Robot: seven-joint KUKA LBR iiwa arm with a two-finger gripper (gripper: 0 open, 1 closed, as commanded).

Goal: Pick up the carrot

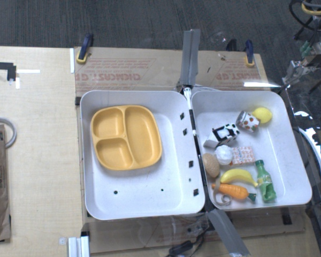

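Observation:
The carrot is orange with a small green tip at its right end. It lies flat near the front edge of the right bin, pointing left to right. A yellow banana lies just behind it, nearly touching. A green bottle lies right beside the carrot's green tip.
The right bin also holds a brown oval, a white ball, a pink patterned packet, a black-and-white toy, a spotted cup and a lemon. A yellow divided plate sits in the left bin. Cables hang at the top right.

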